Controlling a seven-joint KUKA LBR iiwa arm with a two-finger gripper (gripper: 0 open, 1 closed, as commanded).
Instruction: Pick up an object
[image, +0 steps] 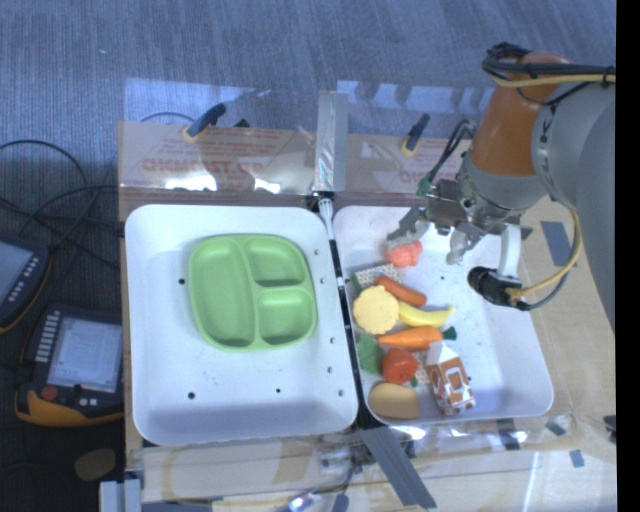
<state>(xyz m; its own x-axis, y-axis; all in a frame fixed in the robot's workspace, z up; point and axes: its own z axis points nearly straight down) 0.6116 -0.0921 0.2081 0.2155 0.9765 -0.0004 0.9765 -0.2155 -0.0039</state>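
Grey arm with glossy orange band reaches in at the right bin's (520, 345) far edge; metal claw (436, 238) hangs released, fingers spread over a small pink rounded toy (405, 253), not gripping it. Near that bin's left wall lie smooth plastic foods: ridged yellow disc (376, 309), carrots (412, 339), banana (424, 316), tomato (399, 367), carton (450, 386). Left bin (160, 390) holds a green three-compartment tray (252, 291).

Green tray (252, 290), white bins (150, 300), orange carrots (410, 339).
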